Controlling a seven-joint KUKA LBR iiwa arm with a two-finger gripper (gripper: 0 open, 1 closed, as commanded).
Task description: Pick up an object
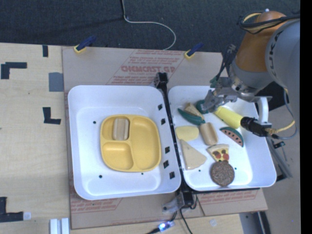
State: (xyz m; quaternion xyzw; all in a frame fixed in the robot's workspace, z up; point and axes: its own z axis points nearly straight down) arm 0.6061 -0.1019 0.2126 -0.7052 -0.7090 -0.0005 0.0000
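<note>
One gripper [208, 104] hovers upper right; I cannot tell its opening or any hold. The corn [229, 116] lies just right, axis slanting down-right.

A light wooden bench top [29, 145] fills the left and lower part of the view, marked with black tape pieces [14, 69] in angular shapes and one grey square [56, 81]. On it lies a brown cardboard sheet [141, 68] printed with red lettering (upside down from here), pinned at its far edge by two blue-and-yellow clamps [85, 44]. Beyond the bench lies dark carpet [73, 9], crossed by a thin white cable [146, 19]. Lighting is even and soft.
</note>
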